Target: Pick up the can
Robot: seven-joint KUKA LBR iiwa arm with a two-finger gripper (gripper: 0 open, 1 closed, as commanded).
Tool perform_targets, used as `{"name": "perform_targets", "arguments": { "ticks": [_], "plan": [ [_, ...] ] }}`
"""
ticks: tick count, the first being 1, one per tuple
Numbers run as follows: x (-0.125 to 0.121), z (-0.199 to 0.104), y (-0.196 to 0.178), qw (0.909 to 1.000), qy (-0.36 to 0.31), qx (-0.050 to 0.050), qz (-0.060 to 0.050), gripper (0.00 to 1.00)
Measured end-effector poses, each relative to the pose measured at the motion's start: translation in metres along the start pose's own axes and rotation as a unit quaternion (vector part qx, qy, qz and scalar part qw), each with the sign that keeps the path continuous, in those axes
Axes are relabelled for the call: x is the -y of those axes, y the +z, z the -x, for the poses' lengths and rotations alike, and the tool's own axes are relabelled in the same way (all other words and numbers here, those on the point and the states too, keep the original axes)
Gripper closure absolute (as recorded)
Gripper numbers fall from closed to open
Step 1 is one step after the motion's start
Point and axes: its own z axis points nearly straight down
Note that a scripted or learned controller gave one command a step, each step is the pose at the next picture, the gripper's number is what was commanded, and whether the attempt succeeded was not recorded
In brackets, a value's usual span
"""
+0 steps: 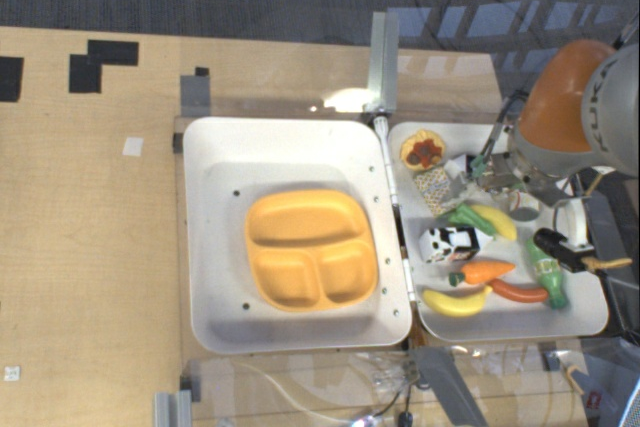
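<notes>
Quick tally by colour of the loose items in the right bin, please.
Yellow: 2, banana, smaller banana
Orange or red: 3, carrot, chilli, pizza slice
Green: 2, bottle, green vegetable
Black-and-white: 1, cow toy
Total: 8

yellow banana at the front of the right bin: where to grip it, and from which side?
Take the yellow curved banana at its middle, coming straight down from above and closing across its narrow width. It lies flat with its long axis left to right, so its length is likely too long to span. The orange carrot lies just behind it and the white bin wall just in front, so clearance is probably tight.
</notes>
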Motion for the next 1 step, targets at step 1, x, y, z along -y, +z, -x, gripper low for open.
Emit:
{"name": "perform_targets", "arguments": {
  "ticks": [1],
  "plan": [
    [0.0,-0.0001,0.0001,1.0,0.0,0.0,0.0,0.0]
  ]
}}
